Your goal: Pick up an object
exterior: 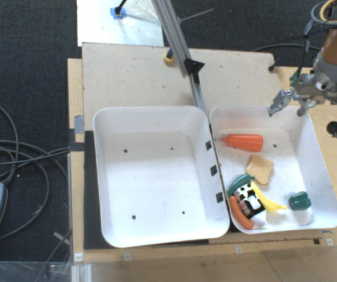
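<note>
1. Camera view. Gripper [290, 103]: above the right bin's [320, 175] far edge, fingers apart, holding nothing.
2. Candidate: orange carrot [243, 141], alone near the bin's far-left wall.
3. Risk, judged: it may roll or slip from the fingers.
4. Near corner: toast slice [260, 169], banana [268, 202], green pepper [299, 201], red sausage [240, 212], crowded together; a grasp there may catch neighbours.
5. Left bin [107, 175]: alongside.

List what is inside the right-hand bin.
The right bin holds an orange carrot, a toast slice, a green pepper and a banana in a heap of toys; what lies beneath that heap is covered.
</note>
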